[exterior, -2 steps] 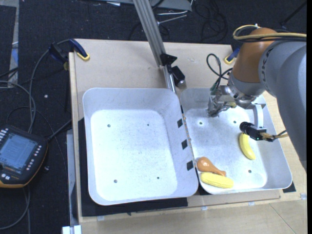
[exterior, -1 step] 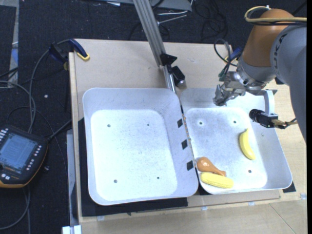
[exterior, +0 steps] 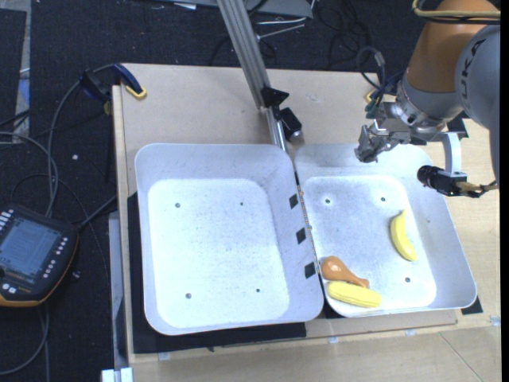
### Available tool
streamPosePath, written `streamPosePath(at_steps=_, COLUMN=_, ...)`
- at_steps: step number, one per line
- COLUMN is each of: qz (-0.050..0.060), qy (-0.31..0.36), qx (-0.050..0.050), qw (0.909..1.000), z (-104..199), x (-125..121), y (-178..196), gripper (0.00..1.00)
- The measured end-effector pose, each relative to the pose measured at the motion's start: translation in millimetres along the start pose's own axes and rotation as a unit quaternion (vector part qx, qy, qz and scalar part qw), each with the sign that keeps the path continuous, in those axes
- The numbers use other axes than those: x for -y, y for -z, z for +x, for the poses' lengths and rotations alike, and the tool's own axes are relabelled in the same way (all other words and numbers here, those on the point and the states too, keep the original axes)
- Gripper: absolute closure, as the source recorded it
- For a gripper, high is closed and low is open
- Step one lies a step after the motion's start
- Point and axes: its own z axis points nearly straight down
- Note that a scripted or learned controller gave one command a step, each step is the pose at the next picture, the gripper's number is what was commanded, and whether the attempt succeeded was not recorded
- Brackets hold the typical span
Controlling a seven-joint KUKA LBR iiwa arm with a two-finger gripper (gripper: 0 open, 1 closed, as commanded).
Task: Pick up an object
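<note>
Currently the gripper [exterior: 368, 151] hangs over the far rim of the right bin [exterior: 453, 237], and the nearest candidate, a banana [exterior: 402, 236], lies nearer the camera and slightly right, its long axis roughly front to back. Whether it is open cannot be told; the tips blur together.

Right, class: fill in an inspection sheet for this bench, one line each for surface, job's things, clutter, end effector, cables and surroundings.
Surface: wooden bench bearing left bin and right bin.
Job's things: banana, yellow corn-like item and orange piece, all in the right bin.
Clutter: blue-and-yellow clamp at the bench's far left corner.
End effector: above the right bin's far edge, holding nothing seen.
Cables: black leads on the floor.
Surroundings: handheld pendant, metal strut.
</note>
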Motion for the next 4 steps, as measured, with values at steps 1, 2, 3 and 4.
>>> streamPosePath(at_steps=1, qz=0.002, qy=0.0, qx=0.0, qw=1.0, z=0, x=0, y=6, gripper=1.0)
streamPosePath(at_steps=2, qz=0.002, qy=0.001, qx=0.0, qw=1.0, z=52, x=14, y=-2, gripper=1.0)
streamPosePath(at_steps=3, qz=0.002, qy=0.0, qx=0.0, qw=1.0, z=92, x=25, y=-2, gripper=1.0)
streamPosePath(at_steps=4, qz=0.002, qy=0.002, qx=-0.001, qw=1.0, z=148, x=39, y=-6, gripper=1.0)
